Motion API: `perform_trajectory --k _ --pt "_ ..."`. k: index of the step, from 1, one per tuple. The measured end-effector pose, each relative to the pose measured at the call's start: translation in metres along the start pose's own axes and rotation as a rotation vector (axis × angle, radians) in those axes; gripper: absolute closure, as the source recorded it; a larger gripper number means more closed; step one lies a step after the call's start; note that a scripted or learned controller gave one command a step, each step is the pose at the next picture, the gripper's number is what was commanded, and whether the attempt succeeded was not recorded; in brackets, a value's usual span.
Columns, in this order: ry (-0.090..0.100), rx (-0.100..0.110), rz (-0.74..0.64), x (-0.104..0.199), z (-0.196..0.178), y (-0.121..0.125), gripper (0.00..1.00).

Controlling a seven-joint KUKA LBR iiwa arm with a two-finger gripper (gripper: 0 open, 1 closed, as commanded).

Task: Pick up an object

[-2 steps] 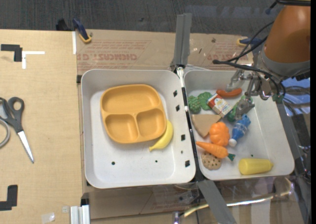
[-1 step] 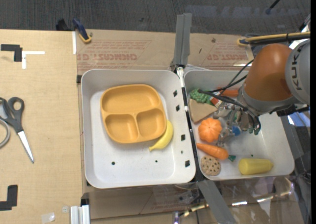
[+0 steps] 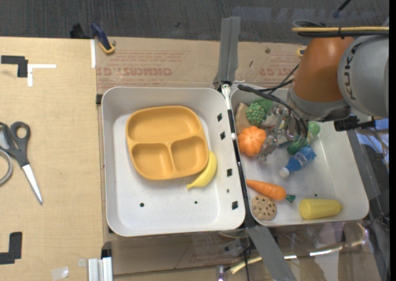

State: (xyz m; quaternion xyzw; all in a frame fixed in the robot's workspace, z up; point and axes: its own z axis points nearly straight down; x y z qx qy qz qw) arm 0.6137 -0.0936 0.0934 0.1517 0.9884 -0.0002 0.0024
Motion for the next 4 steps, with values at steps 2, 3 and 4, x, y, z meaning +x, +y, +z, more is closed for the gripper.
perform_trajectory --k 2,3,4 --pt "0.003 0.0 -0.1 0.03 0.001 -0.079 0.0" --pt "0.0 0.0 0.077 -0.009 0.0 -0.034 0.0" --pt "0.003 0.001 0.262 0.013 0.001 -0.003 0.0"
